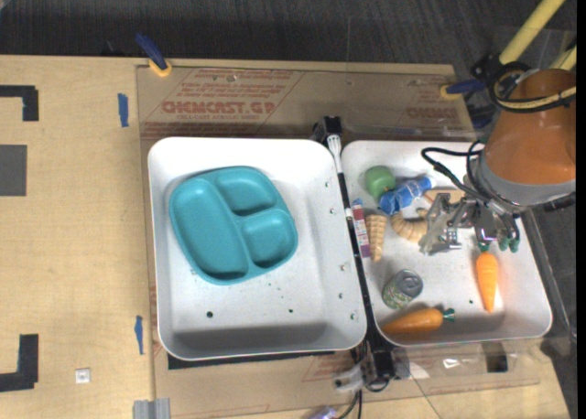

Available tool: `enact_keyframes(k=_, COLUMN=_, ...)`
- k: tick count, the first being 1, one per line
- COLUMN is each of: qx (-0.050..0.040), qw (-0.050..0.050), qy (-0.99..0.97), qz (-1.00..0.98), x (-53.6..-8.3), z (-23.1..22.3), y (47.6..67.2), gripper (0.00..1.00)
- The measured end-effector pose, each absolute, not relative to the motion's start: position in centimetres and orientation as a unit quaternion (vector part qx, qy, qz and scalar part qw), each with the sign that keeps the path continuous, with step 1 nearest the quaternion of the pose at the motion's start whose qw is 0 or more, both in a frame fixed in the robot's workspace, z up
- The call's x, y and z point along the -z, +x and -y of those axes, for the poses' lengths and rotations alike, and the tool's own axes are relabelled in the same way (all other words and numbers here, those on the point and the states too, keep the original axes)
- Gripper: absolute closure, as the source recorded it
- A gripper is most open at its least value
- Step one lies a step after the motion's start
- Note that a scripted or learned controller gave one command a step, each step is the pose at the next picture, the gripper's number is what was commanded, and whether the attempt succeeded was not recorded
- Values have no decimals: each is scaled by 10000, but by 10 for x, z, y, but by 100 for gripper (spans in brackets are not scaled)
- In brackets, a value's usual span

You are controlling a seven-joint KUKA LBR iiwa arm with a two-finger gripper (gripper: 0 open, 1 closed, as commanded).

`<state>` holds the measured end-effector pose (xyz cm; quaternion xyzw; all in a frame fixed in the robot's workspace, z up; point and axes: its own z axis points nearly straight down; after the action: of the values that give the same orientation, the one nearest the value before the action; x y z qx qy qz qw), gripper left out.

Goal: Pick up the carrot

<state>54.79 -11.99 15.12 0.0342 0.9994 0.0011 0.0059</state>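
Observation:
Two orange carrots lie in the right bin (540, 316). One carrot (488, 281) lies lengthwise near the right wall, its green top pointing to the far side. The other carrot (414, 320) lies along the near wall with its green stem to the right. My gripper (448, 230) hangs over the middle of this bin, left of and beyond the first carrot's top, close to a waffle cone (408, 228). I see no carrot in the gripper.
The right bin also has a green ball (378, 179), a blue-and-white item (404, 195), a small tin can (401, 288) and a striped tube (375, 233) by the left wall. A teal divided plate (233, 220) sits in the left bin (183, 316).

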Motion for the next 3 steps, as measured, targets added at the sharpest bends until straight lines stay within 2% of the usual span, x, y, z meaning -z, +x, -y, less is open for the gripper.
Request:
enact_keyframes(k=1, qx=-6, qw=36, qy=359, qz=-9994, x=-149, z=122, y=546, gripper=0)
enact_keyframes(k=2, qx=-1, qw=46, qy=-324, qz=-9995, x=-95, z=158, y=580, gripper=0)
enact_keyframes(k=3, qx=17, qw=60, qy=-1196, qz=-9928, x=-90, z=203, y=521, gripper=0)
